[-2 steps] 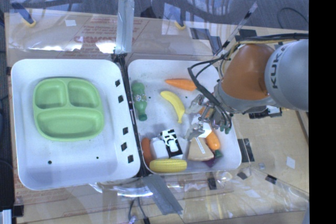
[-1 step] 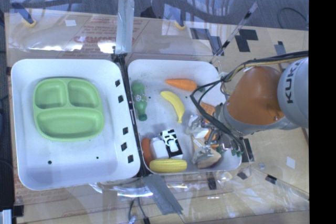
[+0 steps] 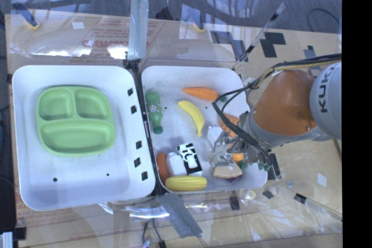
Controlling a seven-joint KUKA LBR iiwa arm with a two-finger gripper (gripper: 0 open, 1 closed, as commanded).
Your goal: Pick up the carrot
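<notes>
Carrot lies loose at the far side of the right bin, well apart from the gripper, which hangs low over the near-right clutter; finger state cannot be told, so no grasp is credited.

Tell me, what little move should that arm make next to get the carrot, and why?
Probably lift a little and travel toward the bin's far wall. The tool sits low at the near right of the right white bin, by a sandwich-like piece, while the long orange carrot lies apart, beyond the yellow banana.
</notes>
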